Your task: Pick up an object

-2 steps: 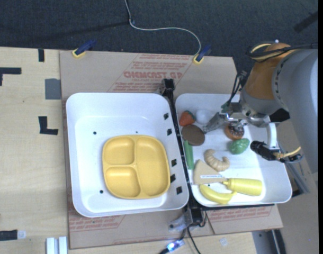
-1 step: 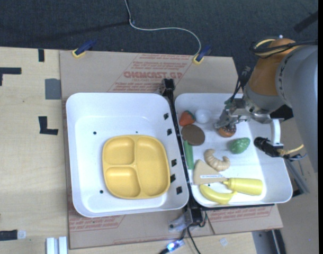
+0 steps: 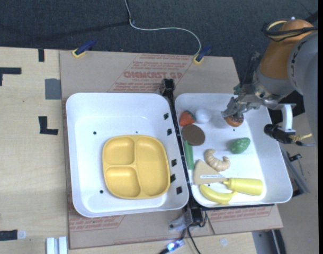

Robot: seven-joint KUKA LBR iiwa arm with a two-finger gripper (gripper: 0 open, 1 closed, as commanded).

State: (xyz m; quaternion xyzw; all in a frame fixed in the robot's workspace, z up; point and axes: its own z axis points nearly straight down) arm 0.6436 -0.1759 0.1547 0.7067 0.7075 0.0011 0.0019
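Claw (image 3: 234, 112) placement is seen at the upper right of the right bin (image 3: 272, 163), directly over a small orange object (image 3: 235, 121) that lies close to the bin's far wall. Whether the claw is apart or together cannot be told, since its tip is viewed from above as one dark grey mass and merges with the object beneath it. No hold on the object can be confirmed.

The orange object is judged to be small, light and rounded, probably a hard plastic toy, and likely to roll or slip if it is pinched off-centre. A grip across its widest part, from above, is judged safest. Its top is covered by the claw, so its true shape and any stem or seam cannot be made out.

Just below it in the frame a green lump (image 3: 239, 145) is seen, well clear of the claw. To the left, a white ball (image 3: 203, 116) and a red-orange piece (image 3: 187, 118) are placed near the bin's left wall, with a brown disc (image 3: 193, 135) beneath them and a thin green strip (image 3: 188, 155) alongside. Lower still, a tan curled piece (image 3: 217, 160) is set above a yellow banana-like toy (image 3: 230, 189), which is overlapped by a pale wedge whose outline is hard to separate.

A yellow divided plate (image 3: 135, 166) is held in the left bin (image 3: 84, 142). The arm's wrist is cut off at the right edge of the frame, above the bench (image 3: 24, 142).
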